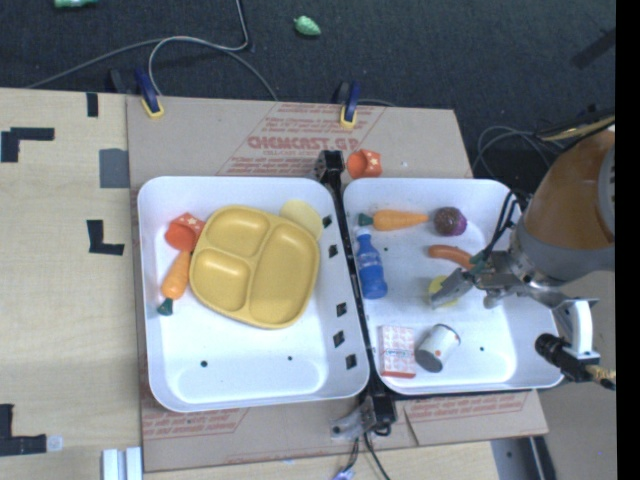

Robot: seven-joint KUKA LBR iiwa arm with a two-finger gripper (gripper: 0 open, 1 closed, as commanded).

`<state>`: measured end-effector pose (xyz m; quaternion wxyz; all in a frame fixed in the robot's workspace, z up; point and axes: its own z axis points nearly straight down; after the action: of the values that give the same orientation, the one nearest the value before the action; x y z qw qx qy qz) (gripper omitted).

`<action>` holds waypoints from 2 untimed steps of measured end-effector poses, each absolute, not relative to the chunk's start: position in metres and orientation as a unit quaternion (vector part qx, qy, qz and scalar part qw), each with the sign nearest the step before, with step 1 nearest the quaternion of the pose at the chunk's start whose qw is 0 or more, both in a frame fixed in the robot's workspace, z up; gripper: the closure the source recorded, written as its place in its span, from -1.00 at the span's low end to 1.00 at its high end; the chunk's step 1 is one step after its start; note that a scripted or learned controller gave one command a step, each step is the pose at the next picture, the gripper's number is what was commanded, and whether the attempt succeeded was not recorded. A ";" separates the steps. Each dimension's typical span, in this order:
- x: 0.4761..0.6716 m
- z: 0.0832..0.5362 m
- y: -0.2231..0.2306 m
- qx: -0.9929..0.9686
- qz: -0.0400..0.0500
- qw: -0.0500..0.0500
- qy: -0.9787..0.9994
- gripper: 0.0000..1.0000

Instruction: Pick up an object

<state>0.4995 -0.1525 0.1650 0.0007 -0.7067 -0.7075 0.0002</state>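
— Looking at the fingers (452, 286), which way does the nearest thing lie?

— A small yellow piece (440, 287) sits right at their tips, on the side away from the arm (565, 213). The fingers point out from the wrist toward the divider (348, 268) between the two bins, and the yellow piece is just ahead of them, touching or nearly so.

— Are they closed on it?

— I cannot tell. The tips are dark and small against the white floor of the right bin (500, 353); they may be slightly parted around the yellow piece, but the view is too coarse to say, and nothing shows it lifted.

— What else is close?

— An orange sausage shape (448, 255) lies just beside the fingers, on their far side from the camera, its long axis running roughly in line with the way they point. Further that way are a carrot (400, 220) and a purple ball (449, 221). On the near side of the fingers, a grey cup (436, 348) lies on its side beside a small packet (397, 351). A blue bottle (369, 268) lies ahead of the tips, well past the yellow piece, long axis across their line of reach.

— So the move turns on what?

— I judge it turns on the yellow piece: straight ahead of the tips, so a short reach and a close, not a sideways shift.
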 end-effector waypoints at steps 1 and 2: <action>0.555 0.089 -0.160 -0.707 -0.001 -0.002 -0.708 -1.00; 0.494 0.086 -0.147 -0.707 -0.001 -0.003 -0.707 -1.00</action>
<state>0.4935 -0.1471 0.0865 -0.0026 -0.7070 -0.7072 -0.0008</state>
